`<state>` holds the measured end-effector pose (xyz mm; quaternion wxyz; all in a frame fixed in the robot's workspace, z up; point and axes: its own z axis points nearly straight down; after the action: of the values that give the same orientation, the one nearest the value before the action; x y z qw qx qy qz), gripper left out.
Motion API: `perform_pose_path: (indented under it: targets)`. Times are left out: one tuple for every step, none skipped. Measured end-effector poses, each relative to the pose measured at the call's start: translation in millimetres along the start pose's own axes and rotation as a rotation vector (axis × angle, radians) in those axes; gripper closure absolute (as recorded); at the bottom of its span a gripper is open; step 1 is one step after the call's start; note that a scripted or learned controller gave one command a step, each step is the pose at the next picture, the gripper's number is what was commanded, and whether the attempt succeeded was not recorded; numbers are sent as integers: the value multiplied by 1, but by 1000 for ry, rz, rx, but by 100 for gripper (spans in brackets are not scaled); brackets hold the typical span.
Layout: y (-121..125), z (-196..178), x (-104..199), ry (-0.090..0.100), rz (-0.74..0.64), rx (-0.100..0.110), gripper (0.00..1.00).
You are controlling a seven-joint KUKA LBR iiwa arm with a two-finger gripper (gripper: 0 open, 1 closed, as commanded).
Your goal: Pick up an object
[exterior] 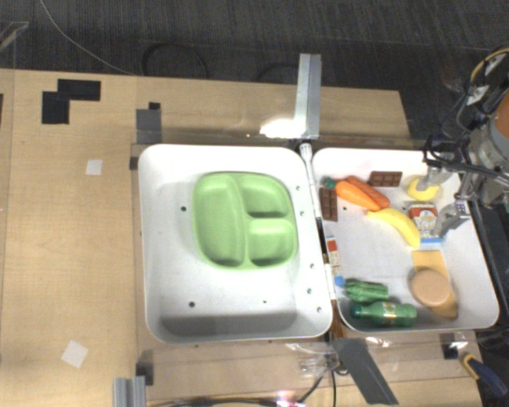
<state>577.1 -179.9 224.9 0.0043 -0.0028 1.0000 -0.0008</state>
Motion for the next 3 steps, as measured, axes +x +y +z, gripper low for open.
perform_pose_path:
  targets:
    - [-22,112,60,7,-72,-2,0]
    - [-24,128,68,-15,-40,3,0]
    - [47,133,71,-14,-104,1,0]
